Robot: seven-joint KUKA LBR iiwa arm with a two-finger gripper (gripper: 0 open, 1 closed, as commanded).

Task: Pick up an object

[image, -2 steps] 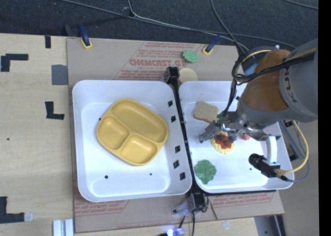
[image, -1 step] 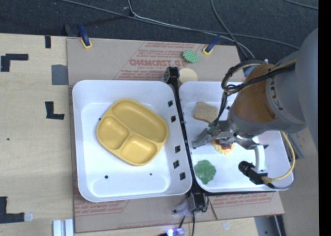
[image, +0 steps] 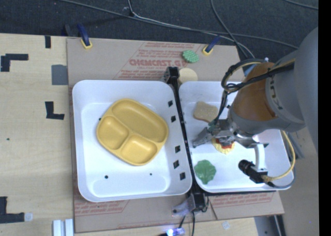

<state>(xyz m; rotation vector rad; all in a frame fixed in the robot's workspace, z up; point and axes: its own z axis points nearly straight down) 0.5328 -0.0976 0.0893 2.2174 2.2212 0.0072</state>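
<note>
My gripper (image: 217,138) hangs low over the middle of the right bin (image: 269,181), under the grey arm with its orange band (image: 253,100). A small yellow and red object (image: 226,148) lies right beneath it, partly hidden by the gripper, and I cannot tell whether they touch. A tan bread-like piece (image: 205,111) lies just up and left of the gripper. A green broccoli-like piece (image: 205,170) sits near the bin's front left corner.
The left bin (image: 85,178) holds a yellow divided plate (image: 132,131). A black divider (image: 178,126) runs between the bins. Behind the bins, a green textured object (image: 190,56) and a beige round piece (image: 187,75) lie on the cardboard. Cables trail across the dark floor.
</note>
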